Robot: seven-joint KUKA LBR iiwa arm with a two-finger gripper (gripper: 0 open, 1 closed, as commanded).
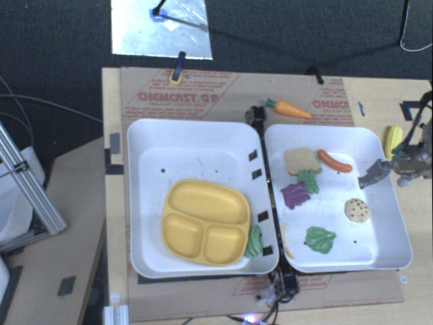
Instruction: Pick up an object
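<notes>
claw [376, 175] over right bin [385, 246] (toy foods)

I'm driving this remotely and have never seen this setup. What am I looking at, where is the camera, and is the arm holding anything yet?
One fixed camera looks down at a slant on a bench with two shallow white bins. The left bin holds a yellow divided tray, with a green leafy piece beside it. The right bin holds toy food: a bread slice, a sausage, purple grapes, a cookie and a green lettuce leaf. A toy carrot lies outside on the bench. The robot arm reaches in from the right; its gripper sits over the right bin's right edge with nothing between its fingers.
</notes>
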